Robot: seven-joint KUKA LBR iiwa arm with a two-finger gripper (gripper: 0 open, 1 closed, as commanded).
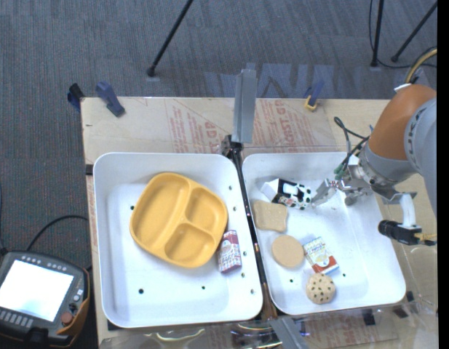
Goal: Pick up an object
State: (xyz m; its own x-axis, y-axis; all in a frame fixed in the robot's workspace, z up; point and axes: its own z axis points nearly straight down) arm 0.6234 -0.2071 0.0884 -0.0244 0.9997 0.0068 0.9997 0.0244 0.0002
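My gripper [338,193] hangs over the upper middle of the right bin [377,267], open, with nothing between its fingers. Its left finger [323,193] is just right of a black-and-white carton [288,193] lying on its side, close to it but apart. Below the carton lie a slice of toast [270,215], a round tan biscuit [287,251], a small red-and-white juice box [319,254] and a chocolate-chip cookie [321,289]. The grey arm with its orange band [395,133] comes in from the right.
The left bin [115,282] holds a yellow divided plate [179,219] and a small dark-red carton [229,251] by its right wall. A ridge [247,217] separates the bins. A tablet [36,291] lies on the floor at lower left.
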